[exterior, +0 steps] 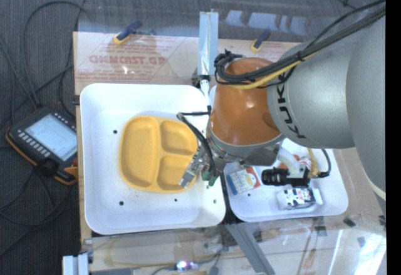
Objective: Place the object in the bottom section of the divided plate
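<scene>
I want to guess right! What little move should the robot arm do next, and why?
Probably ease straight down a little. The gripper hangs over the lower-right edge of the yellow divided plate in the left bin. Whether it carries anything is too small to tell.

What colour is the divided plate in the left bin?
Yellow; the divided plate shows clearly in the camera view.

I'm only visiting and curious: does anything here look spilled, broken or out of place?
Nothing stands out. The yellow divided plastic plate lies flat in the left white bin, unspilled. A few small packaged items sit in the right white bin, beside the grey and orange arm.
</scene>
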`<act>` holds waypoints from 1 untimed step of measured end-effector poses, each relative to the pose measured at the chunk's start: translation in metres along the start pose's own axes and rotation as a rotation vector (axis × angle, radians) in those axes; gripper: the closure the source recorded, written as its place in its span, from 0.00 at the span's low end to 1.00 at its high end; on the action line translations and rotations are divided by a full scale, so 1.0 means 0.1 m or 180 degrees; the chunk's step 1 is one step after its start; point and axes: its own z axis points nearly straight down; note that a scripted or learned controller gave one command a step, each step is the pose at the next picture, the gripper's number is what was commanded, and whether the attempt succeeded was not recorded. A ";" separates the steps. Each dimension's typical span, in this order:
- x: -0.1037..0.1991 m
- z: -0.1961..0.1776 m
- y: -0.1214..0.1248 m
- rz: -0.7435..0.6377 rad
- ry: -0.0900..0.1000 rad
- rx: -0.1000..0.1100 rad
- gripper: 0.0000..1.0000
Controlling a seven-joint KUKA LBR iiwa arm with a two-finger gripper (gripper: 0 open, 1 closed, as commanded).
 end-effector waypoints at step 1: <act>0.14 0.83 0.33 0.0429 -0.0048 -0.0053 1.00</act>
